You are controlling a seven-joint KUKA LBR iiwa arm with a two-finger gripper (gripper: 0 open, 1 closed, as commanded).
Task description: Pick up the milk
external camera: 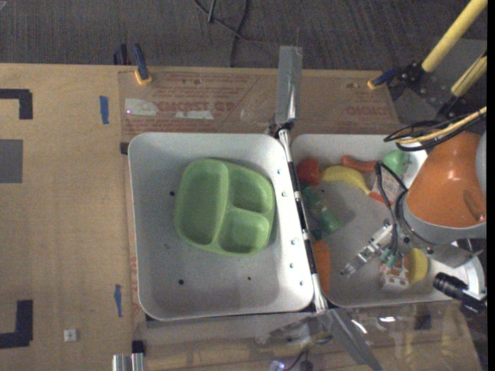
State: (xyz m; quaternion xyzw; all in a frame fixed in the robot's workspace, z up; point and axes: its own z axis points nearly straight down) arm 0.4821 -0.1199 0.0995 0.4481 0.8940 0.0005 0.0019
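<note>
The pincer [370, 252] hangs inside the right bin [352, 296], fingers spread with nothing between them. The milk [393, 272] lies just right of the pincer, touching a lemon [418, 264]. A banana [346, 178] lies further off, near the bin's far wall.

The right bin [363, 296] is crowded along its far and left walls by toy food [346, 178]. Open floor is left at its middle, while the near right corner is blocked by the arm [448, 192].
</note>
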